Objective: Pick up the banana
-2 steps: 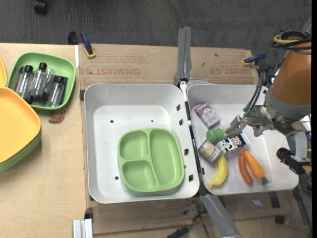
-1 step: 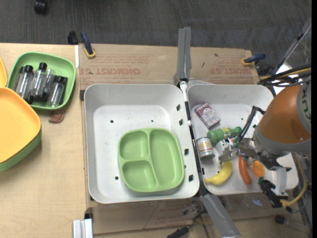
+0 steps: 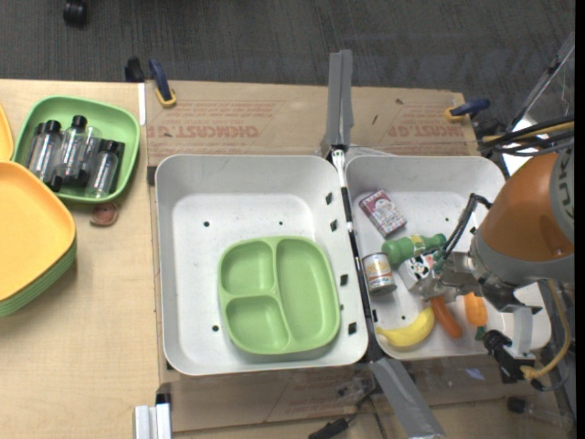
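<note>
Lying on the floor of the right bin [image 3: 457, 176], the banana [image 3: 409, 330] sits just below and a little to the left of the pincer [image 3: 437, 286], apart from it and not lifted, so the pick is not yet made. Whether the pincer is apart or together cannot be told at this slant, and nothing shows clamped in it. Close to the pincer's lower right lies an orange carrot-like piece [image 3: 445, 317], with a second orange piece [image 3: 475, 309] further right. To its left stands a small tin can [image 3: 378, 273], up and to its left a green bottle [image 3: 411, 247], and beyond that a pink card box [image 3: 382, 211]. Well off to its left, the other bin holds a green divided tray [image 3: 279, 294]. By my judgement, what is left is the whole grasp: drop onto the banana, close, and raise it clear.
</note>
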`<state>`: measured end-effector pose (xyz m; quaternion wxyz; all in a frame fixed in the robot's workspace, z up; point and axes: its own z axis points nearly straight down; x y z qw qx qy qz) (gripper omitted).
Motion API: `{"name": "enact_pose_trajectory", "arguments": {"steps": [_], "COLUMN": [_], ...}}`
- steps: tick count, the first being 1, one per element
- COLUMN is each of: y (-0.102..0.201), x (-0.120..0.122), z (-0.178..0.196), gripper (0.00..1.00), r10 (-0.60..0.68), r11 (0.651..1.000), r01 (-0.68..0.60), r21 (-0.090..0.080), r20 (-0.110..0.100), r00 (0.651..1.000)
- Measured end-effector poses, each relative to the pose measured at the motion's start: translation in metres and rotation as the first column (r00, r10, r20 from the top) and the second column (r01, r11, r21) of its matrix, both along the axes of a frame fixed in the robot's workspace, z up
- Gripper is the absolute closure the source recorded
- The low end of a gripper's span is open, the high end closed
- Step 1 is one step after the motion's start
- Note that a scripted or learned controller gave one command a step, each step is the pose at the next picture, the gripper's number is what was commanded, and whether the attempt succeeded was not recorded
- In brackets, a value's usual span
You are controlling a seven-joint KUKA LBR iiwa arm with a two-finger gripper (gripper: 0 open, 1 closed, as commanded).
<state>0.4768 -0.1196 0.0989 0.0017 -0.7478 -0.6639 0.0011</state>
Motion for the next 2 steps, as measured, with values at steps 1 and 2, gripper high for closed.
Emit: {"name": "enact_pose_trajectory", "arguments": {"steps": [1, 2], "y": [-0.002, -0.032], "x": [0.087, 0.147], "z": [0.082, 0.074], "gripper": [1.00, 1.00], "r10": [-0.132, 0.137], "r11": [0.991, 0.991], "r01": [0.132, -0.137], "r21": [-0.003, -0.003], "r20": [0.001, 0.002], "r00": [0.991, 0.991]}}
